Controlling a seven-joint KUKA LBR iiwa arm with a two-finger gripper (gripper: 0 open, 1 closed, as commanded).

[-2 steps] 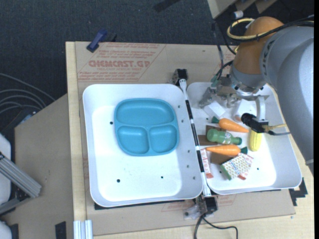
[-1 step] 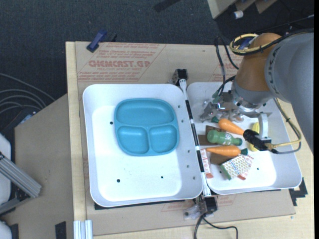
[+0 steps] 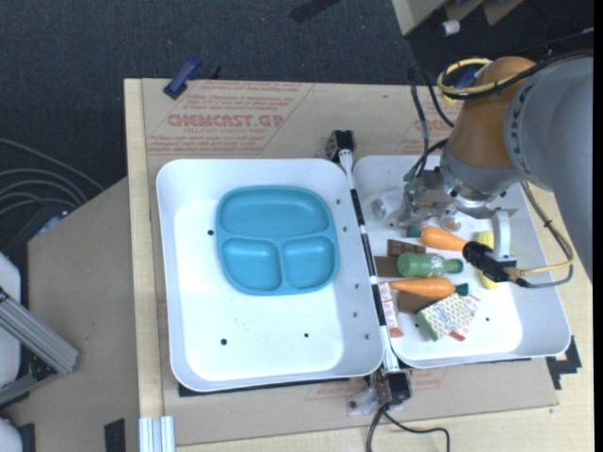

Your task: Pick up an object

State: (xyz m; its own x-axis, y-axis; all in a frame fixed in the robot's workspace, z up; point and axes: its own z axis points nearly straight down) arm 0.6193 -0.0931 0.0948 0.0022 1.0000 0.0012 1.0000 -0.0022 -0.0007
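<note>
Gripper (image 3: 415,217) low in the right bin (image 3: 542,332), finger state can't tell from here, wrist blocks it; nothing visibly held; likely lining up a grab; nearest carrot (image 3: 443,239) just beside it, bottle (image 3: 426,266) and second carrot (image 3: 424,288) just beyond; blue tray (image 3: 275,238) sits well apart in the left bin (image 3: 188,328).

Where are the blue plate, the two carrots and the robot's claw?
Blue plate (image 3: 276,237), camera view, top compartment.
Upper carrot (image 3: 442,239), camera view, mid-body.
Lower carrot (image 3: 424,288), camera view, mid-body.
Claw (image 3: 415,217), camera view, at its tip, right bin.
</note>
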